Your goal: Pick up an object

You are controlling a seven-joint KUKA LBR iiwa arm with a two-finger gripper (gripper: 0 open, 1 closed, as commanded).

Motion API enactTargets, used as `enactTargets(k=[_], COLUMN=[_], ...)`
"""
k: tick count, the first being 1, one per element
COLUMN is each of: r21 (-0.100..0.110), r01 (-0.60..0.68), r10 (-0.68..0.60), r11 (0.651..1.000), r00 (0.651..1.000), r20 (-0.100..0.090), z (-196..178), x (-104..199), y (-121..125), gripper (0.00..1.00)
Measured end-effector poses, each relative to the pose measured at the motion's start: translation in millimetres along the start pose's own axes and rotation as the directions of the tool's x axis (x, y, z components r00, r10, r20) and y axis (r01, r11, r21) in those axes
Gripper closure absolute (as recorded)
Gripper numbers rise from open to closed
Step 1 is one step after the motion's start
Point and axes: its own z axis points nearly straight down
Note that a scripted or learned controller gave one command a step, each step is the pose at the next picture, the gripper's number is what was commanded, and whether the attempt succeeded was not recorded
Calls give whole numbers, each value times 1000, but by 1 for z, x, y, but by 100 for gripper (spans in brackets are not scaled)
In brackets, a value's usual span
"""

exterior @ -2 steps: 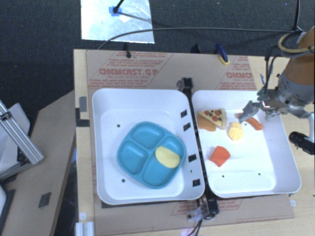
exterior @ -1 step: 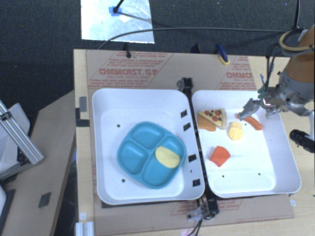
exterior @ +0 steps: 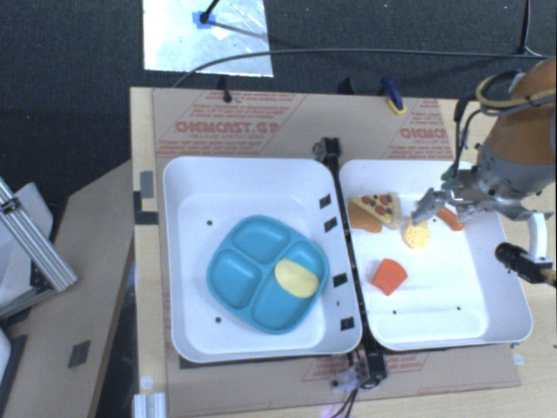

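Hovering gripper (exterior: 426,212) just above yellow corn piece (exterior: 417,234) in right bin (exterior: 496,320); jaw state we can't tell. We'd centre over it, clear of pizza slice (exterior: 377,205), before descending.

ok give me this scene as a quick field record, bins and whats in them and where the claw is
left bin: blue divided plastic plate, yellow oval piece in its right compartment
right bin: toy pizza slice, hot dog toy, yellow corn piece, orange wedge block
claw: over the right bin's upper part, just above the corn piece
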Motion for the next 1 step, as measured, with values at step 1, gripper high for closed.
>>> enactTargets(k=[1], r21=[2], r01=[2], r10=[-2], r11=[1000], r00=[1000], r20=[-1], z=[46], x=[8], y=[4], gripper=[0])
